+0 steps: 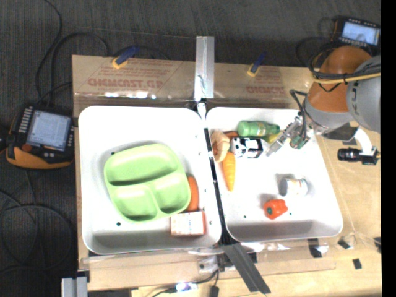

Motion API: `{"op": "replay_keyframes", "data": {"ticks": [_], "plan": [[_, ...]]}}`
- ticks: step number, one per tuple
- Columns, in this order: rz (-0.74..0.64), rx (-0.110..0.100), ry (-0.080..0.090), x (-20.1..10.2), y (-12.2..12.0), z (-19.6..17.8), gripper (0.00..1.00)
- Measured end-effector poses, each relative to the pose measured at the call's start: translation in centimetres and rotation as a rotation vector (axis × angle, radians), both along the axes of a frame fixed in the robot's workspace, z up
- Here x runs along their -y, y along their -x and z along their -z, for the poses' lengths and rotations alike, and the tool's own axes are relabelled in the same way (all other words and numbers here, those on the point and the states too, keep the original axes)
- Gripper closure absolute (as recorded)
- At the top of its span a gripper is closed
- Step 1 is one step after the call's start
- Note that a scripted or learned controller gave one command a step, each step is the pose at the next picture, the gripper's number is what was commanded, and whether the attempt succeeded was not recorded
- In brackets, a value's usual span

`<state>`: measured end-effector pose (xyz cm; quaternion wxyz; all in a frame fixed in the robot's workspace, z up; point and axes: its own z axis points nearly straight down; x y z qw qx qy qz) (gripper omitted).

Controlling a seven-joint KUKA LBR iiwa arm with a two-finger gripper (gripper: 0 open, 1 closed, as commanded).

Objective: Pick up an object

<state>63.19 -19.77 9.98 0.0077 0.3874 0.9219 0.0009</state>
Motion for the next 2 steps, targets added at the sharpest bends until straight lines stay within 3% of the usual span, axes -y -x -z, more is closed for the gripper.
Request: {"op": "replay_keyframes", "data": {"ticks": [1, 2], "plan": [[-0.018, -0.014, -0.005, -18.0, 3.2, -8.4, 1.00], [0.199, -0.015, -0.004, -21.2, -0.9, -16.2, 1.00]]}}
